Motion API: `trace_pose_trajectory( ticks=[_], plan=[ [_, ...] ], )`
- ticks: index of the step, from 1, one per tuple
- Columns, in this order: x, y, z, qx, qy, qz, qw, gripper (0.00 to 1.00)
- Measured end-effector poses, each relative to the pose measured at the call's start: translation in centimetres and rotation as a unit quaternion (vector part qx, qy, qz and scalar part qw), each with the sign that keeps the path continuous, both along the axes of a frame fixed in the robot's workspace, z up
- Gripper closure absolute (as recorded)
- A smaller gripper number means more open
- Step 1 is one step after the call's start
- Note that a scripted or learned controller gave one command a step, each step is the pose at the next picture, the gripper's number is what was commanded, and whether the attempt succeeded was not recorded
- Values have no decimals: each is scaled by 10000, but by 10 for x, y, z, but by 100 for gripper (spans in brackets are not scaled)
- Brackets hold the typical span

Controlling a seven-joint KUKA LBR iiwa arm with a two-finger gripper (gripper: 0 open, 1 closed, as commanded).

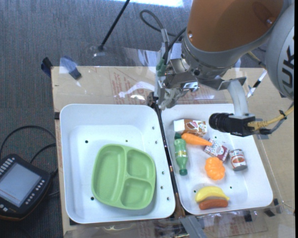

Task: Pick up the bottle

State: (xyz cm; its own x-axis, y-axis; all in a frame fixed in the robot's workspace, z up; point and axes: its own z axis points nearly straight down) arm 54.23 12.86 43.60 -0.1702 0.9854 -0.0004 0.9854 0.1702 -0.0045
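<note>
The green bottle [181,154] lies in the right bin [258,182], close along its left wall, with its dark green cap pointing toward the front. My gripper [163,101] hangs over the far edge where the two bins meet. It is well behind the bottle and a little to its left, not touching it. The big grey and orange arm body looms above it at the upper right.
Beside the bottle lie a carrot [196,139], a small box [194,126], an orange fruit [214,167], a can [237,159], a packet [216,149], a banana [210,192] and a sausage [213,203]. A green divided plate [124,176] sits in the left bin [74,133].
</note>
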Motion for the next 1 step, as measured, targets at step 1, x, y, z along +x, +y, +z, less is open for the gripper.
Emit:
trace_pose_trajectory(
  ticks=[1],
  plan=[
    [16, -19, 0, 5, -7, 780, 9970, 100]
  ],
)
